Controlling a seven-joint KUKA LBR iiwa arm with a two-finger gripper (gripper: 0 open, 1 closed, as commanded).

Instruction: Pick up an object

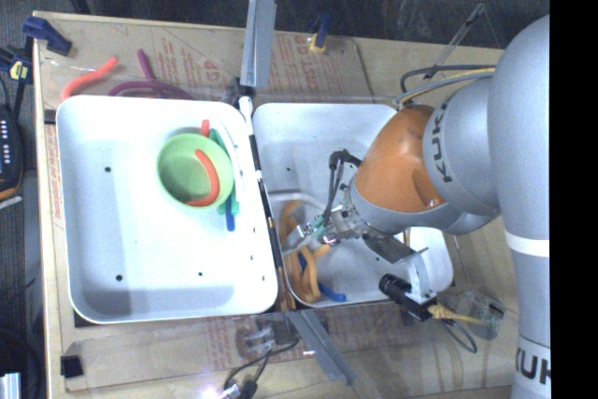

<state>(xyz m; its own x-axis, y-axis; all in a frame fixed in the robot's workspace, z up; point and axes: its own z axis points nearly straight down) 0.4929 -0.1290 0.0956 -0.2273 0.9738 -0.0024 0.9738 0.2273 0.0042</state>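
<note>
My gripper (311, 231) is low in the right bin (308, 131), near its front left corner. It sits right over a pile of tan and orange-brown pieces (297, 268) that lie against the bin's left wall. A small blue piece (334, 296) lies at the front edge of that pile. The wrist and its orange band (397, 173) cover much of the bin's middle and right. The gripper's tip blends with the pile, so I cannot make out whether anything is between its jaws.
The left bin (103, 229) holds a green bowl (192, 168) with a red-orange curved piece (217, 178) across it and green and blue sticks (230, 212) beside it. Clamps, cables and an orange tube (89, 77) lie on the bench around the bins.
</note>
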